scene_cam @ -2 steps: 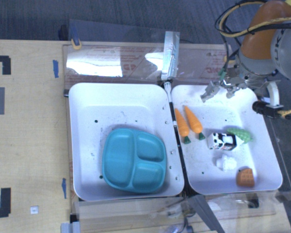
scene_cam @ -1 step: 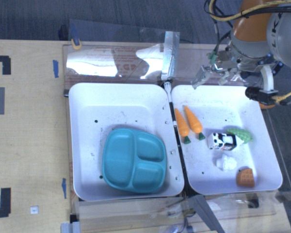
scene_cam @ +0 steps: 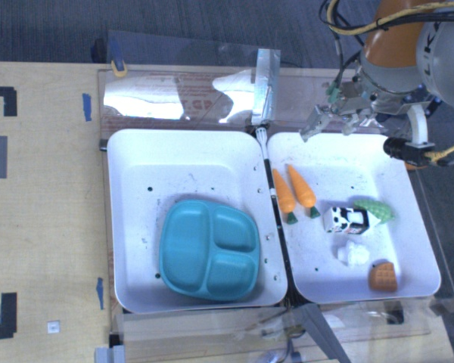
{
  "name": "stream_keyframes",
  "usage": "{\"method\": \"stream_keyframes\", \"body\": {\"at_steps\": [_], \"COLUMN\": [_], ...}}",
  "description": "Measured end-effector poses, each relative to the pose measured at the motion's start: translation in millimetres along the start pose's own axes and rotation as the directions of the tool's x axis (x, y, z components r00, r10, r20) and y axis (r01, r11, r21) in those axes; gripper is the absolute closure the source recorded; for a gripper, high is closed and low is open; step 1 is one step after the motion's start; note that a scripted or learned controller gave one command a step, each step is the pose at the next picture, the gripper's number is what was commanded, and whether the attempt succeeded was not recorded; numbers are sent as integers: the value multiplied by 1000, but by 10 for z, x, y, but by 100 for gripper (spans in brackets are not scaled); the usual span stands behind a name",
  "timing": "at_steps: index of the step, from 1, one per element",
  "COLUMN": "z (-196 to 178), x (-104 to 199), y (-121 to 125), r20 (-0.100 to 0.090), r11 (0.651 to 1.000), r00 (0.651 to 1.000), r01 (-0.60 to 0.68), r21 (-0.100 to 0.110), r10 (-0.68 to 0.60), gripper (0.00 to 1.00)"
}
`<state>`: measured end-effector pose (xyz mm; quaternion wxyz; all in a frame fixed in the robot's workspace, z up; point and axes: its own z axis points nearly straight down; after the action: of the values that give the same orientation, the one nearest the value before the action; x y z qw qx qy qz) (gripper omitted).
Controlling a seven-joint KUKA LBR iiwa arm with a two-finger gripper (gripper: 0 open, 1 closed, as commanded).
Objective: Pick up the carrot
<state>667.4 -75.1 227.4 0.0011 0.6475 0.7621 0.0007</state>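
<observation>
Two orange carrots with green stem ends lie side by side in the right bin [scene_cam: 408, 203], near its left wall. One carrot [scene_cam: 283, 195] lies against the divider and the other carrot [scene_cam: 301, 187] is just right of it. My gripper [scene_cam: 329, 127] hangs over the bin's far edge, above and to the right of the carrots and well apart from them. Its fingers stand open with nothing between them.
A black-and-white toy [scene_cam: 348, 219], a green leafy piece [scene_cam: 375, 210], a white lump [scene_cam: 354, 254] and a brown-orange item [scene_cam: 383, 276] share the right bin. A teal divided plate [scene_cam: 210, 249] lies in the left bin [scene_cam: 136, 172].
</observation>
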Motion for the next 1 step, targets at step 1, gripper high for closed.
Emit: {"method": "stream_keyframes", "body": {"at_steps": [1], "z": [1016], "x": [-175], "y": [-383], "r20": [-3], "r11": [977], "r00": [977], "r01": [212], "r21": [6], "r10": [-212], "gripper": [0]}}
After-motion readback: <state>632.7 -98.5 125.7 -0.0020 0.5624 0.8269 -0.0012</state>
